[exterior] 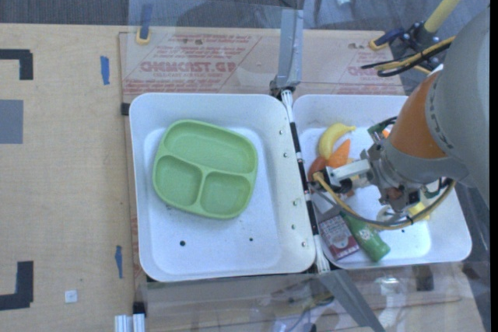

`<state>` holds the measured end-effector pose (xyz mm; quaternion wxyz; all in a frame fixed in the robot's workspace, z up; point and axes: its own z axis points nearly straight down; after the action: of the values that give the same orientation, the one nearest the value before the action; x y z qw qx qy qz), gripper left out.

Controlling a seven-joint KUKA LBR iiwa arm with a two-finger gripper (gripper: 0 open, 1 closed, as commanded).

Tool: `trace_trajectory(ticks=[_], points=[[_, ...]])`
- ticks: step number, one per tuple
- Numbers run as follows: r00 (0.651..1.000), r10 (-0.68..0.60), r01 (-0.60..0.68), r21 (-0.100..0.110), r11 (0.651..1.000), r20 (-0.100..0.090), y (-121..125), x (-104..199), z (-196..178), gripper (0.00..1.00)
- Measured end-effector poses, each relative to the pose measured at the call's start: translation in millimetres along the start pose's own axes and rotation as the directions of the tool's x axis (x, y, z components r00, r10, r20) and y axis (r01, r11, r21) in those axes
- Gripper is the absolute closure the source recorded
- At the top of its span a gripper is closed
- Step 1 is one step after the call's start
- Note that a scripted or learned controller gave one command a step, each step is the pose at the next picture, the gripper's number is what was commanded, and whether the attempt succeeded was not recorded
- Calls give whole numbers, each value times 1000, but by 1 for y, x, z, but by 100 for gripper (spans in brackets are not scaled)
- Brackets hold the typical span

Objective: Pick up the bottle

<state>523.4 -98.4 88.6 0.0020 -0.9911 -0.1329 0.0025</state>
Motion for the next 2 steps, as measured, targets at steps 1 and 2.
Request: trace_trajectory(ticks=[1,2], points=[[933,-360,360,-6,933,-10,6,-44,2,0],[999,37,-37,-1,999,6,-11,-44,-76,0]])
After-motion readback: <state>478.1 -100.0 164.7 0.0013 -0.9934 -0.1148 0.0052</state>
